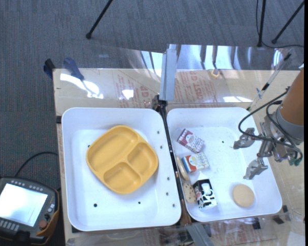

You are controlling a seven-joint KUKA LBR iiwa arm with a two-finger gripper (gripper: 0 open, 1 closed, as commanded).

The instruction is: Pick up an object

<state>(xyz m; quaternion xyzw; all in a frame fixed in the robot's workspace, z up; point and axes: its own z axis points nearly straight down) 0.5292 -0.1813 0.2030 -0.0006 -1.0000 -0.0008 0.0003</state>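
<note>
Your left bin (72,137) carries a yellow divided tray (122,159). Your right bin (220,118) holds small cartons (190,140), a cow-print box (206,194) and a tan disc (243,195). The gripper (249,157), fingers spread and unloaded, hangs just above the disc.

the scene is evenly and brightly lit from above. strong glare is seen on the clear plastic sheet (143,86) behind the bins, where white patches wash out the printed lettering. the white bins (74,132) are nearly overexposed, so their rims are faintly defined. only soft, short shadows are cast. the picture is slightly soft overall, and fine detail on the small packages (191,140) is lost.
</note>
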